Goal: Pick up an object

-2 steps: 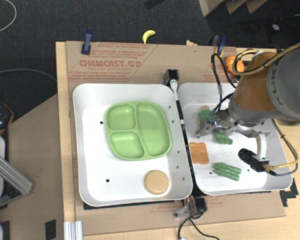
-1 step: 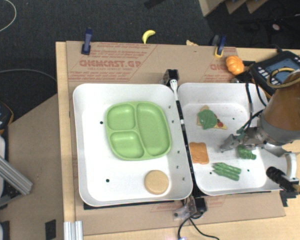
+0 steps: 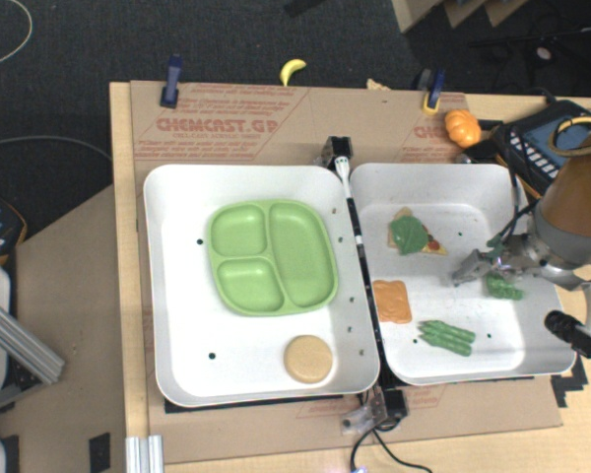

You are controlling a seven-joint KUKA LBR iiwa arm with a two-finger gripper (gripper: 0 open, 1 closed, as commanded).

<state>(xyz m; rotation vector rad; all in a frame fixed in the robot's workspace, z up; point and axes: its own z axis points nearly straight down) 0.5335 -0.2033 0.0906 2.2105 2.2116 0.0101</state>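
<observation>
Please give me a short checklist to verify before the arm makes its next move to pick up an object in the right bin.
1. Gripper is over the right bin: ok.
2. A pickable target lies near it, the small green piece: ok.
3. An object is between the fingers: cannot tell.
4. The green bean bundle and orange slab lie apart from the gripper: ok.
5. The green leafy item is free of the bin wall: ok.
</observation>
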